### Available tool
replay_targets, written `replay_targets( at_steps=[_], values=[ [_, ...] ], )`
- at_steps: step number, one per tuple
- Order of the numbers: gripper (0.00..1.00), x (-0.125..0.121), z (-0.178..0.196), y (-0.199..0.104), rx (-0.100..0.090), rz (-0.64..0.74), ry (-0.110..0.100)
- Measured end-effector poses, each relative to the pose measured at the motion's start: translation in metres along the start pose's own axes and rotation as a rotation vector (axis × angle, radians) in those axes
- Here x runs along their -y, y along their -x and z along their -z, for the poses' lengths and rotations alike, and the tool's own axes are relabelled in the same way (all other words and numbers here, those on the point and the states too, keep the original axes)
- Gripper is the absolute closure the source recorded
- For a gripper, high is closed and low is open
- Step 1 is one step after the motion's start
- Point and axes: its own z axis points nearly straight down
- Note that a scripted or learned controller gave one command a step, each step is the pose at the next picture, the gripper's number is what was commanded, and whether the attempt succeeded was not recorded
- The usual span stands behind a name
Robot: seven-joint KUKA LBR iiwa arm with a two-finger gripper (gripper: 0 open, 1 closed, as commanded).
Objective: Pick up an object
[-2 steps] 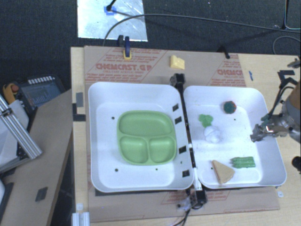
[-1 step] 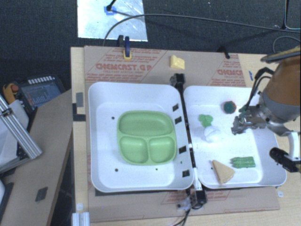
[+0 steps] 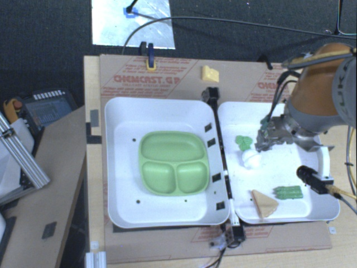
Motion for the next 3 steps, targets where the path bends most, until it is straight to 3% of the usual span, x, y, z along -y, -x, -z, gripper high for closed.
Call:
replay_targets(
  at_steps=[2, 3],
  values=[
    [1.0, -0.037, 0.022, -0.105, -0.001, 0.0, 0.001],
    [1.0, -0.043, 0.026, -0.156, -0.002, -0.001, -0.001]
  ],
)
